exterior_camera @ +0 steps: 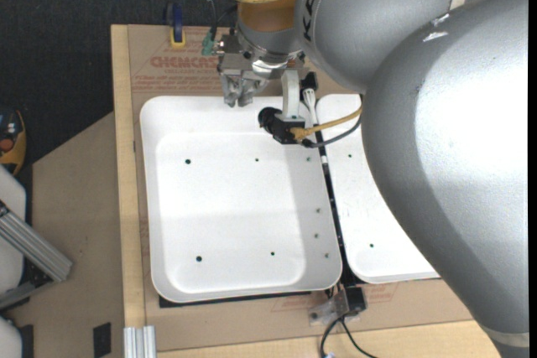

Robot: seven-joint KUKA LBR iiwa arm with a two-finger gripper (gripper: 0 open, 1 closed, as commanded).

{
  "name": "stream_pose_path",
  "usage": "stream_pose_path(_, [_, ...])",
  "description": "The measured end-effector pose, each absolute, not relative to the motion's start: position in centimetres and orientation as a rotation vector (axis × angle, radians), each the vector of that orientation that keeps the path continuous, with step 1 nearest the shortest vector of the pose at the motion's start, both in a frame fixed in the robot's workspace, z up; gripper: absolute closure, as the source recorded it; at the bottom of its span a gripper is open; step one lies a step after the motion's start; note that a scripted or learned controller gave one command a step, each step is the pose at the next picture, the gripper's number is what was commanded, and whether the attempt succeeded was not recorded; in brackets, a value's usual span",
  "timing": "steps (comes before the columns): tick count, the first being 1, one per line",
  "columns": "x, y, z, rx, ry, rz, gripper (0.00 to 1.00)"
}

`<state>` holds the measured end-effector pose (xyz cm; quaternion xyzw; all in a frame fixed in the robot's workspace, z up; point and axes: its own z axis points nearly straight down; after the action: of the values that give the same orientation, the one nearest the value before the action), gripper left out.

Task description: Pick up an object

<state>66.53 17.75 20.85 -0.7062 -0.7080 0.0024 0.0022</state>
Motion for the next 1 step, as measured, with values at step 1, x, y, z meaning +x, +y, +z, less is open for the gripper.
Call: stream_pose_path(1, [64.41,12.40,25.02,-2.226,-2.216,0.003,1.00])
